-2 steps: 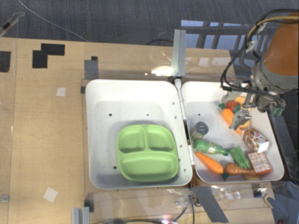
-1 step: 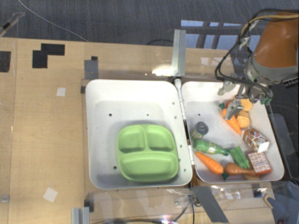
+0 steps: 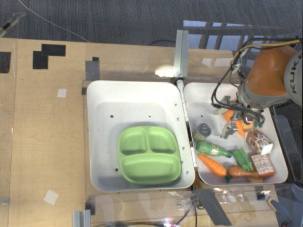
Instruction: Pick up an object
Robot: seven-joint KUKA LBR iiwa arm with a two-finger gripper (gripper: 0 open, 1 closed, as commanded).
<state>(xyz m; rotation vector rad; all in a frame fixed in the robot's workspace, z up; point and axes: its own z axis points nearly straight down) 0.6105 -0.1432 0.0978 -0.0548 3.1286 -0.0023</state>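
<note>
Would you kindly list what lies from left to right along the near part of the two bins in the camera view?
Green divided plate in the left bin → green bottle → orange carrot → small red-and-white carton in the right bin.

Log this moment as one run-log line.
arm: over right bin | tool: low, beside orange item | grasp: unclear | left bin: green tray

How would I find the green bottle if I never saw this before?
Look in the right white bin, the one crowded with toys. Near its left wall lies the green bottle on its side, just above an orange carrot. It alone is green with a narrow neck.
</note>
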